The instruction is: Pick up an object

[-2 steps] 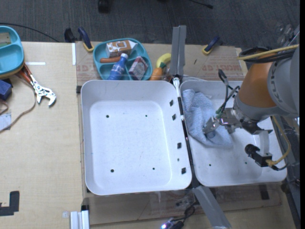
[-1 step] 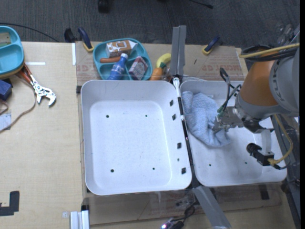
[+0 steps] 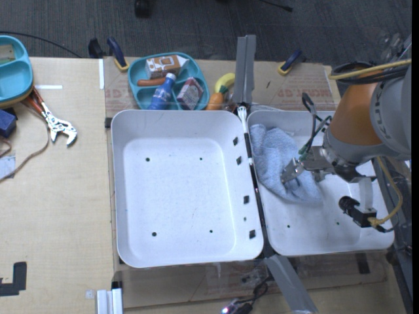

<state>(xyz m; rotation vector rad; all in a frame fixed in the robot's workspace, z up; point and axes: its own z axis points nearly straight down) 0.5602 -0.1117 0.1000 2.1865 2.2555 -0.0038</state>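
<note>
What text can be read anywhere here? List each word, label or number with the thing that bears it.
Nothing reads clearly.
Red print on the brown cardboard sheet behind the bins: too faint to read.
Label on the small brown-and-white box in the teal plastic divided tray: too small.
Label on the blue plastic bottle in that tray: blurred.

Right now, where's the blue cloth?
The blue cloth lies crumpled in the right bin, against its upper-left side beside the divider between the bins, with the gripper right at its lower right edge.
</note>
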